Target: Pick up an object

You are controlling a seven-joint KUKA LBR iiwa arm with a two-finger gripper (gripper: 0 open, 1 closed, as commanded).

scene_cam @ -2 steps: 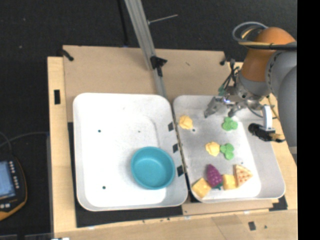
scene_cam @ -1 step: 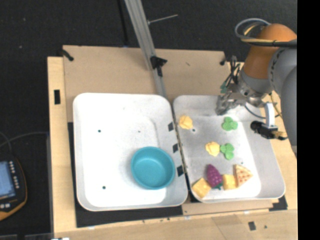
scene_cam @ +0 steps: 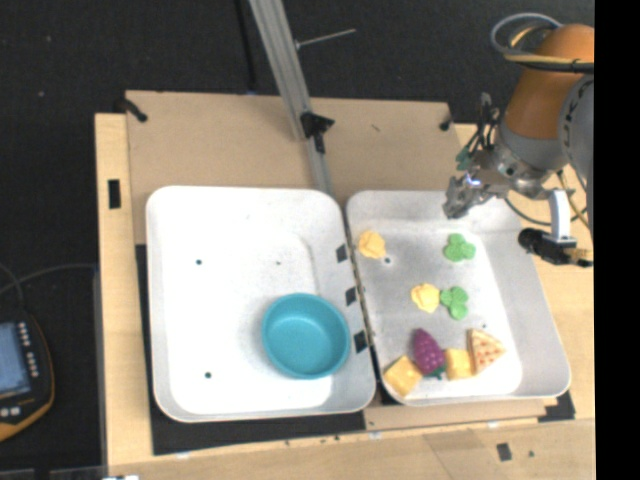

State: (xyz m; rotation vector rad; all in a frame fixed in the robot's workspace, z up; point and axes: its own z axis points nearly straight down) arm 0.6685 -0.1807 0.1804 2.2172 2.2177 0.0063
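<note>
Use the right bin (scene_cam: pixel 535 308) as your landmark: a shallow white tray with rounded corners and a faintly speckled floor.

Along its near wall you have a cluster of small, smooth, toy-like pieces. A yellow block (scene_cam: pixel 402 375) with a cheese-like wedge shape sits at the near left corner. A knobbly purple grape bunch (scene_cam: pixel 427 352) touches it on the right. Next comes a small yellow piece (scene_cam: pixel 458 364), then a triangular pizza slice (scene_cam: pixel 485 349) with an orange crust and red dots.

Toward the middle of that bin you see a ribbed yellow shell shape (scene_cam: pixel 426 296) just beside a lobed green piece (scene_cam: pixel 456 301). Farther back lies a second green lobed piece (scene_cam: pixel 459 249), and near the left wall a second yellow shell shape (scene_cam: pixel 372 245).

To the left of your landmark, the left bin (scene_cam: pixel 190 228) holds a smooth, round teal bowl (scene_cam: pixel 305 335) near its near right corner.

At the far right corner of the right bin, the gripper (scene_cam: pixel 460 200) hangs over the rim, grey metal under the arm's (scene_cam: pixel 545 98) glossy orange band. You cannot tell from here whether its fingers are spread or closed, and none of the pieces can be seen in its grasp; every piece lies on the bin floor.
</note>
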